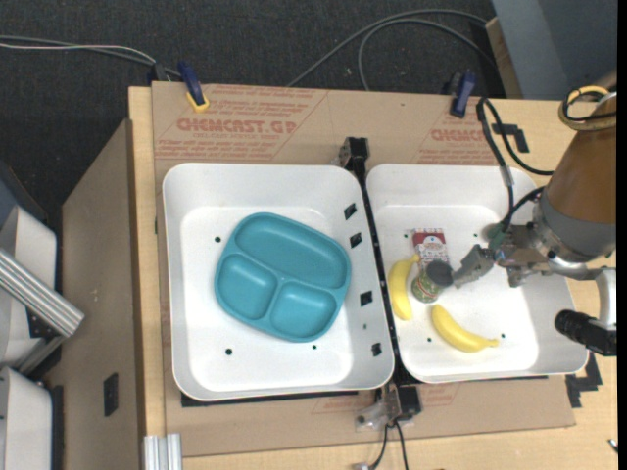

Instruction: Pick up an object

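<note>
Grey two-finger gripper [468,265] near right white bin [509,362] centre, opening can't tell, beside small red-labelled bottle [428,267]: prob. light, rigid, slick; grab mid-body.

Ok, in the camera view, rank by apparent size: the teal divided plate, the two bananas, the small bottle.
1. teal divided plate, by far the largest.
2. The two bananas: left banana and lower banana look alike, unranked.
3. small bottle, partly behind the gripper.
</note>
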`<state>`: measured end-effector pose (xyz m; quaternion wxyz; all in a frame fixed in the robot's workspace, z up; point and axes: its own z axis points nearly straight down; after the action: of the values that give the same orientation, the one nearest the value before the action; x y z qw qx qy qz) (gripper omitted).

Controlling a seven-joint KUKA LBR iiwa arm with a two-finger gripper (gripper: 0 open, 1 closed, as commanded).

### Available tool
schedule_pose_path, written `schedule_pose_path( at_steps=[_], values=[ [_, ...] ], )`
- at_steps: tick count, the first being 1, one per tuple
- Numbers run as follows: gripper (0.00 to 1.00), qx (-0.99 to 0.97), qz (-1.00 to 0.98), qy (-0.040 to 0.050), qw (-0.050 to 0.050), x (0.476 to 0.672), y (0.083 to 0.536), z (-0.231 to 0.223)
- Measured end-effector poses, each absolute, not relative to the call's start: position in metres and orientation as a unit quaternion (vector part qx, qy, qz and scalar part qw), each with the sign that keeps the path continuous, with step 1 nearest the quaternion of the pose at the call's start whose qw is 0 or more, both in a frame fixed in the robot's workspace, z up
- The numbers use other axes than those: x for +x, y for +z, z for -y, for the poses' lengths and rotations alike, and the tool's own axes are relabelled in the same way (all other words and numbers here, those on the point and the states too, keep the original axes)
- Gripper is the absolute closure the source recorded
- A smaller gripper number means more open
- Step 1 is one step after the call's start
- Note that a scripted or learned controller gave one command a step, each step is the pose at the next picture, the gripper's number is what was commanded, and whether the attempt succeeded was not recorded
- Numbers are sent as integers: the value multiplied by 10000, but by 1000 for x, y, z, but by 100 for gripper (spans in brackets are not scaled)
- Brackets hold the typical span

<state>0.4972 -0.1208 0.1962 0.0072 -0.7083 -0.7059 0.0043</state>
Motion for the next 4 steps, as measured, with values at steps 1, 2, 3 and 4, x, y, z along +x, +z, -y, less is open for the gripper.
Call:
schedule_pose_path(
  at_steps=[1,2,3,4],
  values=[
    [0,-7069,7073,1,13,500,203,120],
    [0,-7072,7070,17,42,502,140,118],
    [0,-7073,7069,13,37,501,87,117],
    [100,-7075,7067,-6,11,502,100,117]
  ],
)
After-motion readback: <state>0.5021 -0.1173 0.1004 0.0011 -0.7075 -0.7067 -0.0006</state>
